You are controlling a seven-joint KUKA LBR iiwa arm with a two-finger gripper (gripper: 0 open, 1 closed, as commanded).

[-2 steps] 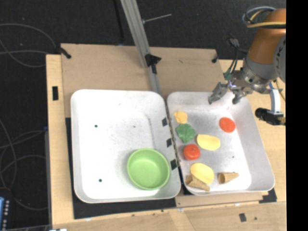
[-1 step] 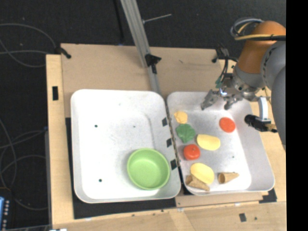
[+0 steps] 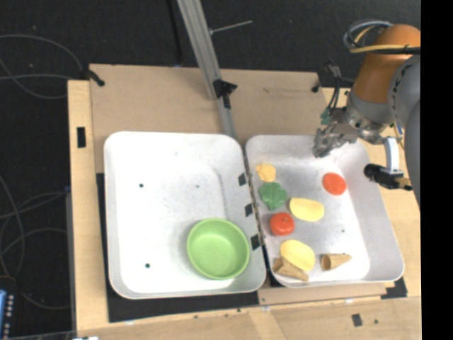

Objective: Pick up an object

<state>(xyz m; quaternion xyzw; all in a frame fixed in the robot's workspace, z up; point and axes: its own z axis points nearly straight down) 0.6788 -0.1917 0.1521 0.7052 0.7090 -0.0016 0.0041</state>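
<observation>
The likeliest target was the orange-red round piece (image 3: 334,183), lying alone in the right bin (image 3: 375,250) at about two o'clock from that bin's centre, with bare white floor all round it. The tool (image 3: 325,144) hung near the bin's far wall, at roughly eleven o'clock from the piece and apart from it; nothing showed between its tips, and how wide it stood could not be told from this slanted view.

To do the step well, the arm would probably do best to centre the tool squarely over the round piece before descending, since a rounded thing tends to squirt sideways if caught off-centre. A straight drop with the tool spread wider than the piece, then a close low on its sides, seemed the safest course.

Outward from the piece, a pale yellow lump (image 3: 306,209) lay at about seven o'clock, near but not touching. Beyond it sat a red tomato-like piece (image 3: 282,223), a green leafy piece (image 3: 273,195) and a small yellow piece (image 3: 266,172), ranged beside the bin's left wall. At the near edge lay a second yellow lump (image 3: 297,254) touching a brown wedge (image 3: 289,270), and a cone-shaped piece (image 3: 335,261) just beside them. These crowded ones looked harder to take cleanly.

In the left bin (image 3: 141,161) a green bowl (image 3: 218,248) stood upright at five o'clock. Both bins rested on the worktop (image 3: 283,91).
</observation>
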